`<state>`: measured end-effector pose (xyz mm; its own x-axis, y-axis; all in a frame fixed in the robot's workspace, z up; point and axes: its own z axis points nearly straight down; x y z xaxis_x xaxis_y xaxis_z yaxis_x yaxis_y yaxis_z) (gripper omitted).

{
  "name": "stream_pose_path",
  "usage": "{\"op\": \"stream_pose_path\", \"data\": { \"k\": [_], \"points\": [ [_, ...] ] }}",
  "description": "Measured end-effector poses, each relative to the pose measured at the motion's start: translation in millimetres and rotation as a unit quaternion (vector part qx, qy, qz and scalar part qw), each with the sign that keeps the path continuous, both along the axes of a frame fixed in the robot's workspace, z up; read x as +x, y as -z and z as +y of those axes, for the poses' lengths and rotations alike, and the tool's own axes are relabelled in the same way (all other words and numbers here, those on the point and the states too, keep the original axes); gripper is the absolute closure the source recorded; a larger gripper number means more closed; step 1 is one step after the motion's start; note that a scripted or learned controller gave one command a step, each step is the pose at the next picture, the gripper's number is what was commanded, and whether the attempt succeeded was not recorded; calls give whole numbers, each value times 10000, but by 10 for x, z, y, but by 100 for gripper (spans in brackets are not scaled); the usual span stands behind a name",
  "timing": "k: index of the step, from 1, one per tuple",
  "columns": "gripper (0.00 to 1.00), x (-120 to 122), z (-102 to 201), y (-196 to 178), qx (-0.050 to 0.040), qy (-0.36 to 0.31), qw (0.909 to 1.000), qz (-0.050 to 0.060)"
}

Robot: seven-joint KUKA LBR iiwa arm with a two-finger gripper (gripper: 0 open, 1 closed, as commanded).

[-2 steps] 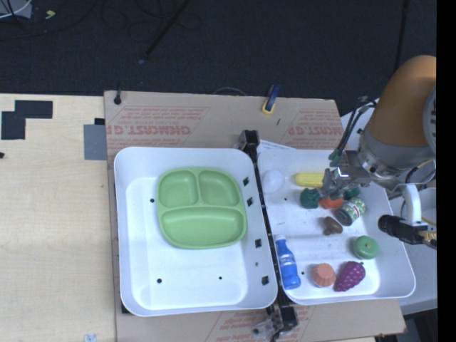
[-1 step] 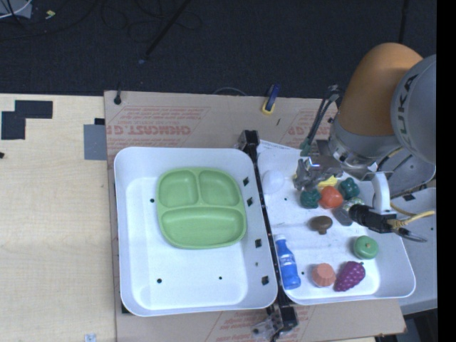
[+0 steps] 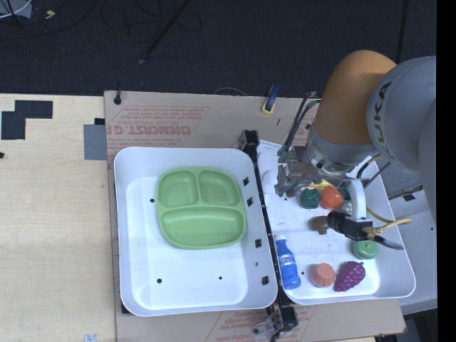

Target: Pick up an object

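Arm (image 3: pixel 399 112): grey with an orange band, reaching in from the right and bent down over the back half of the right bin (image 3: pixel 313 248).
Gripper (image 3: pixel 283 184): low over the back left part of the right bin, near the wall it shares with the left bin (image 3: pixel 142 262).
Grip: cannot tell whether it is released or clenched; nothing can be seen held in it.
Nearest things: a dark green lump (image 3: pixel 309 199) just right of the gripper, with a red-orange piece (image 3: pixel 332 197) touching the lump's right side.
Front of right bin: a blue bottle (image 3: pixel 287 263) lies along the left wall; a peach round piece (image 3: pixel 323 275) and purple grapes (image 3: pixel 349 276) sit side by side near the front rim.
Right side of right bin: a green disc (image 3: pixel 367 249), just behind the grapes.
Things to pick: all 6 loose pieces lie in the right bin, none lifted.
Left bin: 1 green plate (image 3: pixel 201 209) with 3 sections, lying flat toward the back.
Under the bins: a cardboard sheet (image 3: pixel 164 123) on a pale wooden bench (image 3: pixel 50 226).
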<state>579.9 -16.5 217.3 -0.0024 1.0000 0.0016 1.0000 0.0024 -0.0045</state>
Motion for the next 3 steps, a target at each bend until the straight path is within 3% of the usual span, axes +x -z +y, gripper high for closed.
{"op": "stream_pose_path", "data": {
  "k": [2, 3],
  "points": [
    [100, 7, 105, -148, -3, 5, 10000, -15],
    [100, 21, -3, -194, -6, 13, 10000, -12]
  ]
}}
